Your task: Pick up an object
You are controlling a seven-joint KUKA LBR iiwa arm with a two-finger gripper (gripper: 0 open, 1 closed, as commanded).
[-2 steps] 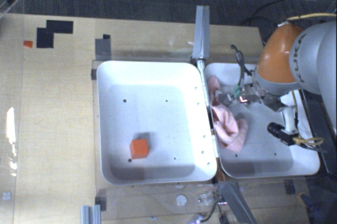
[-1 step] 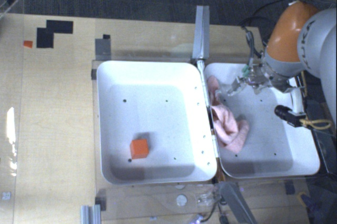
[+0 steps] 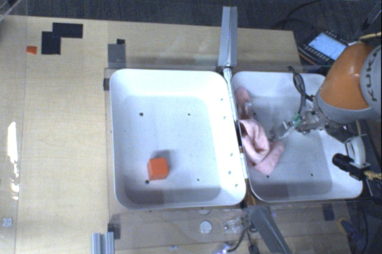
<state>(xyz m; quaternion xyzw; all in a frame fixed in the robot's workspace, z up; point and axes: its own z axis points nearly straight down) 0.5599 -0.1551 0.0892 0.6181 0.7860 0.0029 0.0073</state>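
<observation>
A pink cloth (image 3: 255, 138) lies crumpled along the left wall of the right bin (image 3: 310, 184). An orange cube (image 3: 158, 168) rests in the lower left part of the left bin (image 3: 173, 91). My gripper (image 3: 282, 132) reaches in from the right, low inside the right bin, its tip at the cloth's right edge. The grey wrist and orange band (image 3: 349, 79) above it cover the right side of that bin. Whether the tip touches the cloth is too small to make out.
A metal divider (image 3: 228, 37) runs between the two bins at the back. Black markers (image 3: 59, 36) sit on the wooden bench at far left. Cables and a small screen (image 3: 325, 46) lie beyond the right bin.
</observation>
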